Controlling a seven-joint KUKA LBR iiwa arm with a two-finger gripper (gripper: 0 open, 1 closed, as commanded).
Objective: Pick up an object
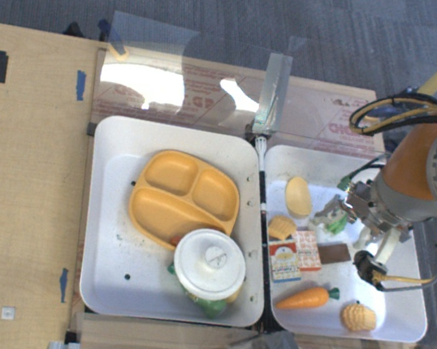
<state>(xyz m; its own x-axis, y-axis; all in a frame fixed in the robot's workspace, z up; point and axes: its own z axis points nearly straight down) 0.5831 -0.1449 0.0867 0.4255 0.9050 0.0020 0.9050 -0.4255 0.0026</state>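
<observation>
The gripper [355, 232] hangs low over the middle of the right bin [405, 322], under the grey arm with its orange band [408, 171]. A small green object [336, 224] lies right at its left side, and a brown bar [334, 252] sits just below it. Further left are a pale yellow oval piece [298, 196], a small orange-tan piece [282, 226] and a red and white printed box [294, 256]. A toy carrot [306, 298] and a tan round piece [359, 317] rest near the bin's front edge.
The left bin [105, 217] holds an orange divided plate [186, 197] and a white lidded bowl [210, 263] that overlaps the plate's front edge. A raised divider [261, 217] separates the bins. Cables [393, 111] loop above the arm.
</observation>
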